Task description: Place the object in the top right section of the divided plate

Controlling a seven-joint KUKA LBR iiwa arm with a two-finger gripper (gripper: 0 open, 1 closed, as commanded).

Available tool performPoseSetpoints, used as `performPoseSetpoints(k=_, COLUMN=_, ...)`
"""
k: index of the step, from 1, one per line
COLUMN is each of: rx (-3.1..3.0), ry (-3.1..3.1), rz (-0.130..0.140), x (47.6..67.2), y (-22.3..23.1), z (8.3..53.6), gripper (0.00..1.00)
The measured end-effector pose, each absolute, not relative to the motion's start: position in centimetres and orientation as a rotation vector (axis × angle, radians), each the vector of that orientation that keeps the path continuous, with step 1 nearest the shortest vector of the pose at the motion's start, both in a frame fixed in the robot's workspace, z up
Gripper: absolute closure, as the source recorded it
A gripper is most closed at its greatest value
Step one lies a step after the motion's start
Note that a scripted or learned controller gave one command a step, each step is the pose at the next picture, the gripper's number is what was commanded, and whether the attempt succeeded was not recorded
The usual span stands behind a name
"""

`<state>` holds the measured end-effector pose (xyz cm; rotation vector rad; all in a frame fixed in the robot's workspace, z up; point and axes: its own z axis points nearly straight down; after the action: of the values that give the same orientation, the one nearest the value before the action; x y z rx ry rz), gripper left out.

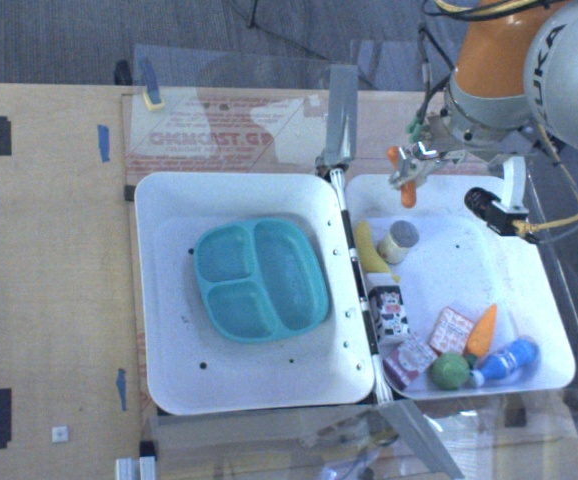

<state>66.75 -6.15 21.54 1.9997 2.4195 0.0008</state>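
A teal divided plate [261, 278] lies in the left white bin [169, 368], with two small sections on its left and one long section on its right. No object rests on the plate. My gripper [407, 178] hangs over the far left corner of the right bin [549, 298], just above a small round grey-lidded jar [401, 236] and a yellow banana-like piece [371, 248]. I see nothing held under the gripper.
The right bin also holds a cow-patterned carton [393, 318], a pink packet [454, 328], an orange carrot [481, 330], a green ball [450, 371], a blue bottle [504, 361] and a maroon packet [406, 361]. A ridge [354, 268] divides the bins.
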Motion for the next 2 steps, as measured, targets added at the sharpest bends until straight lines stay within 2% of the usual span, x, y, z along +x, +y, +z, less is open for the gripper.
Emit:
performPoseSetpoints(k=1, rx=1.905, ry=2.499, rz=0.001, x=66.7, y=-3.2, z=18.5, gripper=1.0)
performPoseSetpoints(k=2, rx=1.81, ry=2.567, rz=0.001, x=66.7, y=2.6, z=18.6, gripper=1.0)
